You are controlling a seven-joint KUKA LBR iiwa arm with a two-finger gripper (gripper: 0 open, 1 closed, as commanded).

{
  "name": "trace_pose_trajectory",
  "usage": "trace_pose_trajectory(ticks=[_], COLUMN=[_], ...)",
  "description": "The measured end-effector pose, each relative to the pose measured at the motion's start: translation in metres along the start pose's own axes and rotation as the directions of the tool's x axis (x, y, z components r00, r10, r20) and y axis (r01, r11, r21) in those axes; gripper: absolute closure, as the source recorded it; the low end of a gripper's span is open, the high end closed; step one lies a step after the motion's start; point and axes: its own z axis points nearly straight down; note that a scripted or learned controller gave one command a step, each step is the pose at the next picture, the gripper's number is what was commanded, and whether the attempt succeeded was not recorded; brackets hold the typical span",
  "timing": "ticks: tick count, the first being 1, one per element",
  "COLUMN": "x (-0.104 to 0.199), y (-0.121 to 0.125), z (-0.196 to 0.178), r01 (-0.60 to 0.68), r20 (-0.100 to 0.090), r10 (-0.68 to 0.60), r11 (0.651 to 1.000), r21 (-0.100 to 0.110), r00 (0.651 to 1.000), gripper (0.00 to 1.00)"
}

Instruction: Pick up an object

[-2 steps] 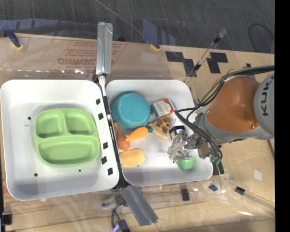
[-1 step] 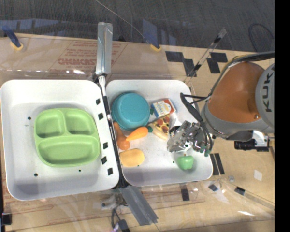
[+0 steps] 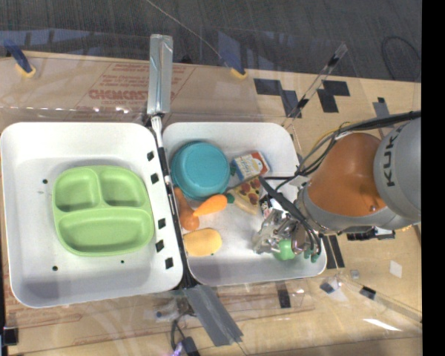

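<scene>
Seemingly the target is a small green object [image 3: 285, 251] at five o'clock in the right bin [image 3: 297, 148], too hidden to give a long axis or heading. Directly over it sits the hand [image 3: 282, 236]; its state I cannot tell. Judging by this, the grasp step is underway; next comes a straight lift. Carrot [image 3: 208, 205] lies toward nine o'clock.

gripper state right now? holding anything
gripper: low in the right bin, over a small green object; grip cannot be told.
</scene>
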Motion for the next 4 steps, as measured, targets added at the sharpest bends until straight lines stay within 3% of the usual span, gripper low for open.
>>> trace_pose_trajectory(ticks=[1, 2, 3, 4], x=[0.001, 0.03, -0.021, -0.006], y=[0.056, 0.122, 0.062, 0.002], z=[0.002, -0.1, -0.095, 0.0], r01=[-0.207, -0.52, -0.181, -0.083], r20=[-0.003, -0.001, 0.0, -0.002], r10=[0.207, 0.52, 0.181, 0.083], r11=[0.978, 0.854, 0.983, 0.997], r21=[-0.001, -0.002, 0.001, 0.0], r00=[0.978, 0.854, 0.983, 0.997], gripper=[1.0, 1.0, 1.0, 1.0])
